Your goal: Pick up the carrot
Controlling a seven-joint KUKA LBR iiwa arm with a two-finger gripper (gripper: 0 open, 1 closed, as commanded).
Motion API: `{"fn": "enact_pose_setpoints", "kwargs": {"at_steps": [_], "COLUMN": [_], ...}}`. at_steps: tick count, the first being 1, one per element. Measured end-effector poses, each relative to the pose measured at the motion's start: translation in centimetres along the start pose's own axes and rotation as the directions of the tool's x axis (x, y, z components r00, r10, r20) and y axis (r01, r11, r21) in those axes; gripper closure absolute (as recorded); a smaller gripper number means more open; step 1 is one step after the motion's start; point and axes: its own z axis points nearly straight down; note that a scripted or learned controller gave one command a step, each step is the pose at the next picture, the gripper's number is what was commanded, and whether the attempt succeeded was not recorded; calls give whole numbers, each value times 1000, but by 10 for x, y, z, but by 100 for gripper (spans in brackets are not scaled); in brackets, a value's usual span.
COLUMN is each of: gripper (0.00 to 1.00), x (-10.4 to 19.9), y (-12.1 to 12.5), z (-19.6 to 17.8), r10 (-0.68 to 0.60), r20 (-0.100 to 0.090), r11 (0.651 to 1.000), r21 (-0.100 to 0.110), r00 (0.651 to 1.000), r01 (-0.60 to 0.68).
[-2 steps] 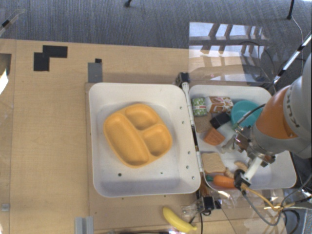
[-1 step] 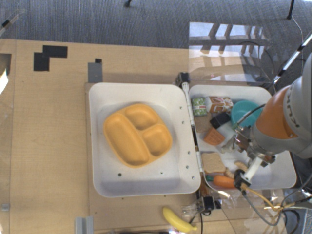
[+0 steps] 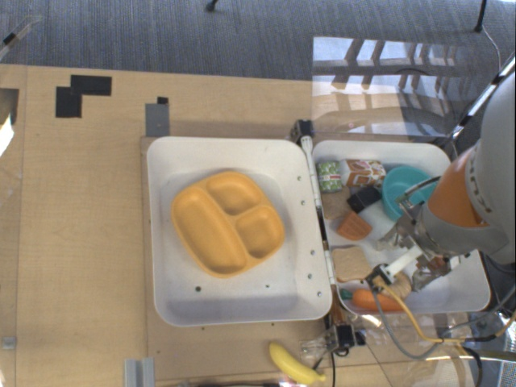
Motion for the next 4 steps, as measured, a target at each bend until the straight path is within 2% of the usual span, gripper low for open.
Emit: {"fn": "enact_pose_setpoints", "kwargs": {"at_steps": [1,2,3,4], "gripper": [0,0,0,0], "x": [28,28,22,60], "y": [-20,-48,11,63], "z": [-279,-186,-105,0], "r10": [116,278,346,340], "r20": [-4,14,19,0], "r11": [993,961,938,940], "r21": [-6,3,5,-1], "r00": [993,961,938,940], "r01": [-116,-278,-347,-340]}}
